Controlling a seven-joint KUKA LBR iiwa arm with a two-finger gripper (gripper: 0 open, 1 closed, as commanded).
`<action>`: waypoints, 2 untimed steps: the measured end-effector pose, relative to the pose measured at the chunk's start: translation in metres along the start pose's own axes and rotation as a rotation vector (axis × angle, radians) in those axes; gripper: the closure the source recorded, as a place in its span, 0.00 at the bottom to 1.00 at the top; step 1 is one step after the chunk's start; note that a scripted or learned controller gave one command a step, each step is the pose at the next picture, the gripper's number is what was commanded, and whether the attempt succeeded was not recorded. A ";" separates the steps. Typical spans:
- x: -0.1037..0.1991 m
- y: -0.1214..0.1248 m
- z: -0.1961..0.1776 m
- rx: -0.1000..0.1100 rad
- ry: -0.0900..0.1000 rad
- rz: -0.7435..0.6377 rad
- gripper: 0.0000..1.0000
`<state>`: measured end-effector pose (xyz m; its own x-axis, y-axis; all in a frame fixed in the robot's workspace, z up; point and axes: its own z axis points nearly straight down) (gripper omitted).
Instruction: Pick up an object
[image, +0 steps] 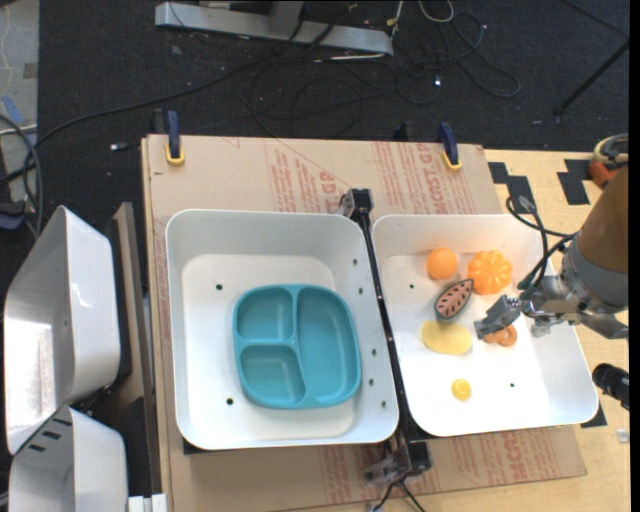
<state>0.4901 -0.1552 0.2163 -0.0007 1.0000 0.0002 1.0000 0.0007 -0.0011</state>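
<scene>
Two white bins sit side by side on a cardboard-covered bench. The left bin (190, 300) holds a teal tray (297, 346) with three compartments, lying near its middle. The right bin (540, 395) holds the small objects.

Taking the right bin's middle as the clock's centre: an orange ball (442, 264) lies at about 11 o'clock, and an orange pumpkin (490, 271), ribbed, lies just beside it at about 12 to 1 o'clock. A brown leaf-like piece (454, 298), dark with pale marks, lies tilted close to the centre, touching or nearly touching the pale yellow piece (446, 339) at about 8 o'clock. A small yellow blob (460, 389) sits apart at about 6 o'clock. A red-orange piece (504, 337) lies at about 3 o'clock, partly covered by the gripper.

The arm (605, 250) reaches in from 3 o'clock. The gripper (494, 322) is low over the bin, its dark tip right at the red-orange piece, just below the pumpkin. Whether its fingers are spread or closed, I cannot tell, nor whether anything sits between them.
</scene>
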 end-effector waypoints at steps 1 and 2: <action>-0.005 0.008 0.055 0.004 0.001 0.002 0.00; -0.004 0.006 0.119 0.005 0.002 0.002 0.00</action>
<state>0.4963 -0.1597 0.0974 0.0016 1.0000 0.0017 1.0000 -0.0016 -0.0056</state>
